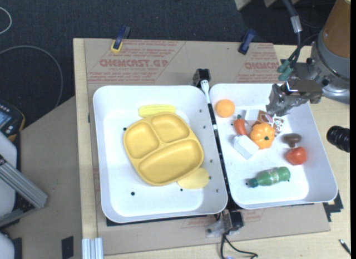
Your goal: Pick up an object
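Pincer (276, 109) low in right bin (317, 191), open or clenched: cannot tell. Pumpkin (262, 135) just below-left of it, beside carrot (240, 126). Likely light, hard, smooth plastic; round, may slip. Grip across widest middle.

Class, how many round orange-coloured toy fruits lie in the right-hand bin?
2: a plain orange ball near the bin's upper left, and an orange pumpkin-like fruit at centre, below the gripper. Others may be hidden beneath it.

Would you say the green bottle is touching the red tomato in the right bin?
Apart. The camera view shows bare white bin floor between the green bottle and the red tomato.
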Robot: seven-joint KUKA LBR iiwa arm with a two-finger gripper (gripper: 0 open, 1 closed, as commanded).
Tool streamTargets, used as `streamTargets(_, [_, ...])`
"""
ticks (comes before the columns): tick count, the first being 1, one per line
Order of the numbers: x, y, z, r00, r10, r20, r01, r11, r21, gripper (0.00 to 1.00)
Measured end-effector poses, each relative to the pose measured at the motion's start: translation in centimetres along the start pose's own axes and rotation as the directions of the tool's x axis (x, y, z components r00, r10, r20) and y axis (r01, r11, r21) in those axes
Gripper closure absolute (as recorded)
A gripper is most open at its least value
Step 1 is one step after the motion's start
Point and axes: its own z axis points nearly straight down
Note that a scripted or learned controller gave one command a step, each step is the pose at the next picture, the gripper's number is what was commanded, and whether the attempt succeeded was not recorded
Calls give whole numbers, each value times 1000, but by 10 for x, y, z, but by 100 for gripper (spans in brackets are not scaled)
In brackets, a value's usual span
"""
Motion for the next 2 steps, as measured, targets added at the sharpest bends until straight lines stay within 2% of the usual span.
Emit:
streamTargets(1, [4, 0, 4, 1000, 2, 0, -2, 1000, 5, 100])
streamTargets(2, [40, -3, 142, 1000, 1, 0, -1, 1000, 20, 100])
